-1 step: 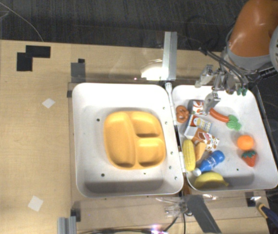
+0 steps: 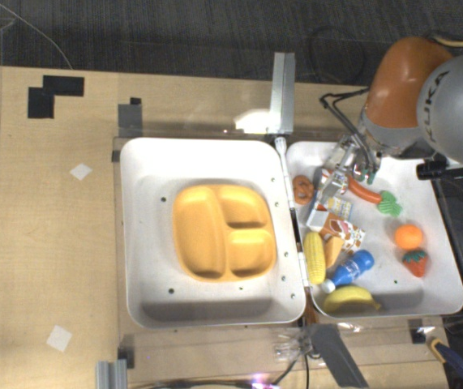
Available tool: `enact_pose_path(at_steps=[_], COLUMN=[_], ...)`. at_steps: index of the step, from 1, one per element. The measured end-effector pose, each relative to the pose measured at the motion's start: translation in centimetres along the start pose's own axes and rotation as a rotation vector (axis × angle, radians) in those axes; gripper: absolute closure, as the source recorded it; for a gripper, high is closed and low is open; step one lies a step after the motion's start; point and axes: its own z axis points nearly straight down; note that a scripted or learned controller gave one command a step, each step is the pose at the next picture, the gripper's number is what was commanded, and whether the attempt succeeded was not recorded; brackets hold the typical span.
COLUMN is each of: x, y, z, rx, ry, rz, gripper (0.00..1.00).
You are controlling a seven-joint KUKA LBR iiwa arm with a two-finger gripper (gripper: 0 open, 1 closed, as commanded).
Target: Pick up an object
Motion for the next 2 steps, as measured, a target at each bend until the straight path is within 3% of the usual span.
enact_pose_path(at_steps=[1,2], x=[0.4,6.8], y=[-0.2,-5.3], z=[0.9,0.8], rx=[-0.006,-0.019], ry=[-0.005,-0.035], rz=[0.109,0.307], gripper=[0.00,0.00])
